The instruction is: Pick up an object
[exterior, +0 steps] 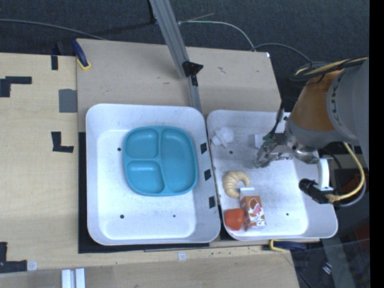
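Camera view is showing the gripper hanging low over the right bin, its tips pointing down toward the bare white floor in the upper middle of that bin. Whether anything is sitting between the tips is too small and dark to tell, and whether they are apart or together cannot be made out. Just to the gripper's left, near the bin's top left corner, a small clear, crumpled piece is lying. Below and to the left of the gripper, a pale curved croissant-like pastry is resting on the bin floor, apart from the gripper. Just beneath it a small red-and-white carton is lying, touching or nearly touching a red rounded object at the bin's lower left. The grey arm with its orange band is reaching in from the right. In the left bin a teal divided plate with three compartments is sitting in the upper middle. Both bins are lying side by side on the wooden bench.
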`<control>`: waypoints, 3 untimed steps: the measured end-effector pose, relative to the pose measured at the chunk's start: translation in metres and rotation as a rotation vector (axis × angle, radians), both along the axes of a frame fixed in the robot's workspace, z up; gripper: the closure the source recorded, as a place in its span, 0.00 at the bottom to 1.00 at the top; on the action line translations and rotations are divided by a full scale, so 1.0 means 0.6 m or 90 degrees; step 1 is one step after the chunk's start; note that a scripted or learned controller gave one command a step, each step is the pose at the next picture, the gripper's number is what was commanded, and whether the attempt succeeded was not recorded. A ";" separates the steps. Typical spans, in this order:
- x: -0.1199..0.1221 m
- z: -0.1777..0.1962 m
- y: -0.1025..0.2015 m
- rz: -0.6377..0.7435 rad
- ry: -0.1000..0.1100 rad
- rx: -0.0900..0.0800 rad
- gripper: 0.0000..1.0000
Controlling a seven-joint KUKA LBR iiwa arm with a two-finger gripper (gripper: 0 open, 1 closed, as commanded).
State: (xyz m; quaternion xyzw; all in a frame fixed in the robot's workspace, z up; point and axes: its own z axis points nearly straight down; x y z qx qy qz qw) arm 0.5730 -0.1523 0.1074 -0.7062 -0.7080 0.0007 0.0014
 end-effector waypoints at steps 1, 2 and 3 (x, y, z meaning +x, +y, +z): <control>0.004 0.070 0.000 -0.001 -0.004 -0.001 1.00; 0.021 0.158 0.009 0.000 -0.005 -0.001 1.00; 0.023 0.206 0.010 0.000 -0.003 -0.001 1.00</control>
